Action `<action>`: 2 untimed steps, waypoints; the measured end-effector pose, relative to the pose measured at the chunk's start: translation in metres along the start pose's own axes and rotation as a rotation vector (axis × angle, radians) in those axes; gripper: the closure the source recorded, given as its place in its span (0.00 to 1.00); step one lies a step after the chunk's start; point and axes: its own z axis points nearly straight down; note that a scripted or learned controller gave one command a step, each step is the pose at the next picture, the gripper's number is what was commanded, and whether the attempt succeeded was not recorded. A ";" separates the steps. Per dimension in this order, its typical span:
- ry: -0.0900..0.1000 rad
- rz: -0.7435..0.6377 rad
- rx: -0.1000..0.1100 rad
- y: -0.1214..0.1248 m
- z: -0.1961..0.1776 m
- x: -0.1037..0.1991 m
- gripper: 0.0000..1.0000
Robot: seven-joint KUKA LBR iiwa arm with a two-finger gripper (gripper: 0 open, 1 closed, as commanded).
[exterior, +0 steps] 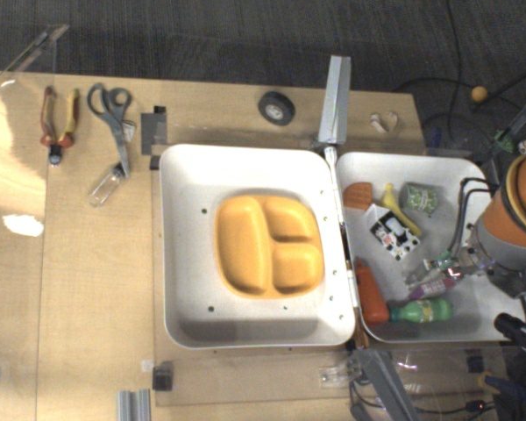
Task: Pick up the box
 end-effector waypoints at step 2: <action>-0.010 -0.002 -0.011 0.004 -0.013 -0.002 0.00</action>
